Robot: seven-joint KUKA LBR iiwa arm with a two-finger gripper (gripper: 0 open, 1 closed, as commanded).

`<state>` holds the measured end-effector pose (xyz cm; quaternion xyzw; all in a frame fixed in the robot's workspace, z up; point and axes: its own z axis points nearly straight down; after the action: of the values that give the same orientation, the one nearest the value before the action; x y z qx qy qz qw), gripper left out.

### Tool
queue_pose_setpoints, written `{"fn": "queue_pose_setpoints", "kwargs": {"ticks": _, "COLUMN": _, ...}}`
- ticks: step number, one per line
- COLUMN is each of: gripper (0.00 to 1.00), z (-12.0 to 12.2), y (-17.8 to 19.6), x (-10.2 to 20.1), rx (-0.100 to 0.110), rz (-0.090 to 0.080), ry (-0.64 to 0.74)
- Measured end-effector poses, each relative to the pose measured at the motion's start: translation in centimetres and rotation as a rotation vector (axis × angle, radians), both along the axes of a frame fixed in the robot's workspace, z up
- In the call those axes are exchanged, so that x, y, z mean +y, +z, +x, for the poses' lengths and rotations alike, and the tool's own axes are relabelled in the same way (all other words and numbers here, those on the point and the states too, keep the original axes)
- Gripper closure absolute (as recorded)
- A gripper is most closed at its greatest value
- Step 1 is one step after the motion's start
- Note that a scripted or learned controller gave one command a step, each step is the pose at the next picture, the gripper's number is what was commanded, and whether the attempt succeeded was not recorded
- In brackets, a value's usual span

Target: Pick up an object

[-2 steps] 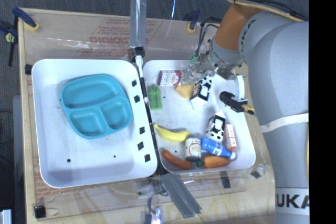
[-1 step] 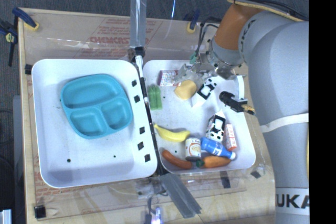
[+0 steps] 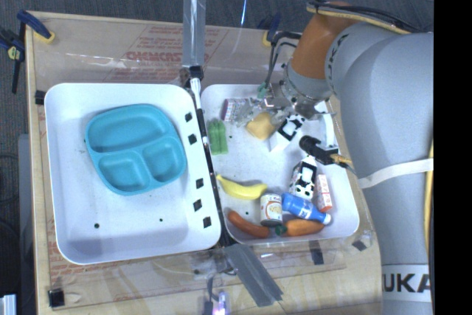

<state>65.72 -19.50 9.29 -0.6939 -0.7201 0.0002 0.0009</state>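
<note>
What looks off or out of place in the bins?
Nothing spilled or damaged. The right bin is a loose jumble: banana, carrot, blue bottle lie at odd angles. The blue tray sits skewed in the left bin.

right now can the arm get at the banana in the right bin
Probably yes. The banana lies uncovered on the floor of the right bin, with bare floor above it. The carrot and small can sit close by, so a careless descent may bump them.
</note>
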Motion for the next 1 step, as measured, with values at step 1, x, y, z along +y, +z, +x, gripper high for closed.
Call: {"fn": "queue_pose_setpoints", "kwargs": {"ticks": 1, "gripper": 1.0, "z": 0.08, "y": 1.1, "x": 0.06, "rx": 0.001, "rz": 0.0, "ry": 0.006}}
